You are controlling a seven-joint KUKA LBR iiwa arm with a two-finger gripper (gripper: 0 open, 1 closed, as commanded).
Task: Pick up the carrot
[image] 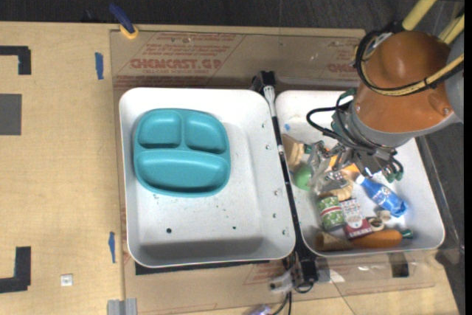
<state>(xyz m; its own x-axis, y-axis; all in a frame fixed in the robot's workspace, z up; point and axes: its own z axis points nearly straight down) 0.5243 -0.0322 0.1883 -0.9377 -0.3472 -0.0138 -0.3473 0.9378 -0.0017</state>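
From the overhead camera view, I have the pincer [335, 162] down among the clutter in the right bin [431, 192], and I judge this the approach step. The carrot [372, 239] lies below and right of it, near the front wall, apart from it. Next I'd shift toward it and descend. Whether the pincer is wide or narrow I cannot tell (the wrist hides much).

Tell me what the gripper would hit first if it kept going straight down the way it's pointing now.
Probably the jumble of small packaged items in the right white bin, directly under the gripper. The long orange carrot lies nearer the bin's front edge, off that line. Depth is hard to judge from this slanted view.
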